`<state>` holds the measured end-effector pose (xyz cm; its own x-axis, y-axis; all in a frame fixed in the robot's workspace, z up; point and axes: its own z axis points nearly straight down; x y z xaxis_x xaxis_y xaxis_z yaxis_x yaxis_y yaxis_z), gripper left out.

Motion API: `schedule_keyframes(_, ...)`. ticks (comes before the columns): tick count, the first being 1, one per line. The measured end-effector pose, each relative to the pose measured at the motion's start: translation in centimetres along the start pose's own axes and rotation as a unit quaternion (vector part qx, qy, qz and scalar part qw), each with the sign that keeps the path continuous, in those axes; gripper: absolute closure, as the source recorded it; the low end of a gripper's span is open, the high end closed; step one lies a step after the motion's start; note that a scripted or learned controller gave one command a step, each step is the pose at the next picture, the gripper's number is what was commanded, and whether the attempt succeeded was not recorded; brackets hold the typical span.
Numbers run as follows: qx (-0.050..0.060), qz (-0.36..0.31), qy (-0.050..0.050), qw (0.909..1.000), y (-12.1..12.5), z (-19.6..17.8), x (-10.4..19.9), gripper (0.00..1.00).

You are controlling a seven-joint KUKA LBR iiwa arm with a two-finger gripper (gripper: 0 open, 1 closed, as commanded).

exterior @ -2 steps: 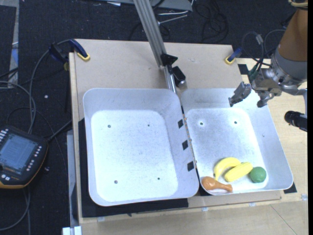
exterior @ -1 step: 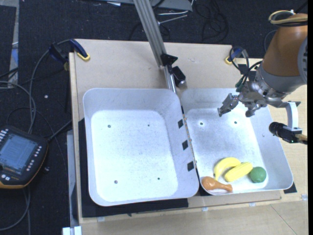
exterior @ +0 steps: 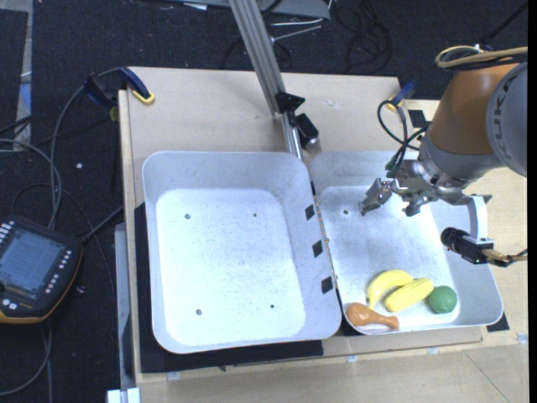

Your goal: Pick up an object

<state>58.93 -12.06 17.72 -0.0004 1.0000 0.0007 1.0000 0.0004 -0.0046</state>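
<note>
Toward the right of the frame we see the gripper point(exterior: 392, 198) over the right bin point(exterior: 352, 225), its two fingers spread apart with nothing between them. Down in the lower right, well apart from it, lie two yellow bananas point(exterior: 399, 290), a green ball point(exterior: 442, 300) and an orange toy point(exterior: 371, 316).

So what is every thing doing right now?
tool: fingers apart, nothing between them, above the right bin's far end.
bananas: lying in the right bin's near corner, untouched.
green ball: resting beside the bananas.
orange toy: lying at the near rim.
right bin: flat on the bench.
left bin: flat on the bench.
</note>
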Motion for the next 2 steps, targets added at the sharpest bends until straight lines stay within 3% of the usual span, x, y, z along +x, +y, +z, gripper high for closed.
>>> schedule_keyframes(1,0.0,0.001,0.0,1.0,-0.5,4.6,-0.7,0.0)
schedule_keyframes(2,-0.002,0.0,0.0,1.0,-0.4,3.4,-0.7,1.0)
